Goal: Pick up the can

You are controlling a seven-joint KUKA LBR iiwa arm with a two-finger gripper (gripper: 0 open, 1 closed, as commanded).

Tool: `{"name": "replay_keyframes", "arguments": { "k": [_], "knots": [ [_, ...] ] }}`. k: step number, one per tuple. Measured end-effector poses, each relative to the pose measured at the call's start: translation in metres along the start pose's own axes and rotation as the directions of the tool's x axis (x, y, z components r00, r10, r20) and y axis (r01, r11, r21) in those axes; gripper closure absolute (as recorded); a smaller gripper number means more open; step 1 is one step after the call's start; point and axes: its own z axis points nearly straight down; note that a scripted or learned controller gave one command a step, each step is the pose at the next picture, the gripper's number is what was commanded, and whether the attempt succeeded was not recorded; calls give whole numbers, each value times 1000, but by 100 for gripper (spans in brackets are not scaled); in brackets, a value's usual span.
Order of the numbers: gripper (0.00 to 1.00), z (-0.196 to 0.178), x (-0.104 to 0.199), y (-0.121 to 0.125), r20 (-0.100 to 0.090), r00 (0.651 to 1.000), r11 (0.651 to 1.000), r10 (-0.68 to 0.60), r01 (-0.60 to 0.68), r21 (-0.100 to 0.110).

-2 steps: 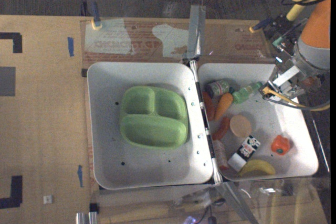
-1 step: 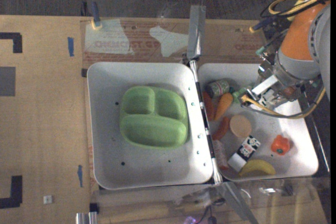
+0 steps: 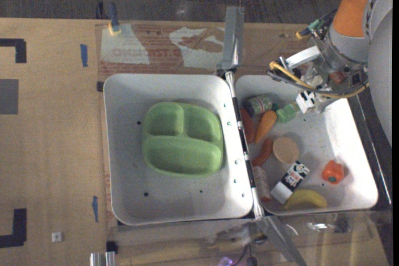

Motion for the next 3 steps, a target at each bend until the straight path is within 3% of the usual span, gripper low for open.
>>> {"name": "replay_keyframes", "arguments": {
  "k": [1,2,3],
  "knots": [
    [100,86,-10,22,3,997,997,75,-75,4],
    [100,67,-12,-3,3,983,983,181,-181,4],
    [100,151,-54,13,-2,985,985,171,-171,2]
  ]
}}
